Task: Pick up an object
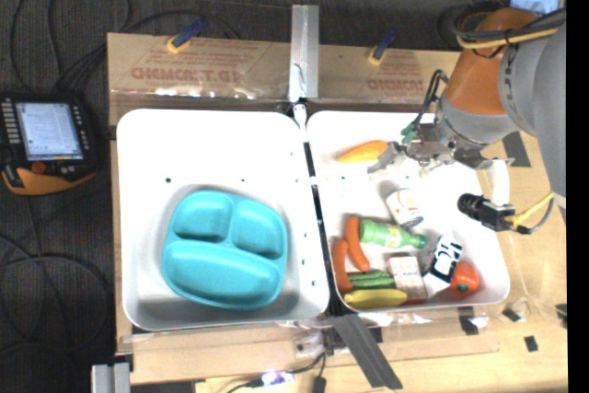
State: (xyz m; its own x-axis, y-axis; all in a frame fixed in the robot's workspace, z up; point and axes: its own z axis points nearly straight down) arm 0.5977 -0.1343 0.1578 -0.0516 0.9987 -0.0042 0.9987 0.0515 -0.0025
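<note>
The orange carrot-shaped toy lies near the far edge of the right bin, long axis running left to right, just left of the hand. Whether the hand is spread or pressed together I cannot tell. That bin holds roughly nine items, most crowded at its near edge; the left bin holds one blue sectioned plate.
</note>
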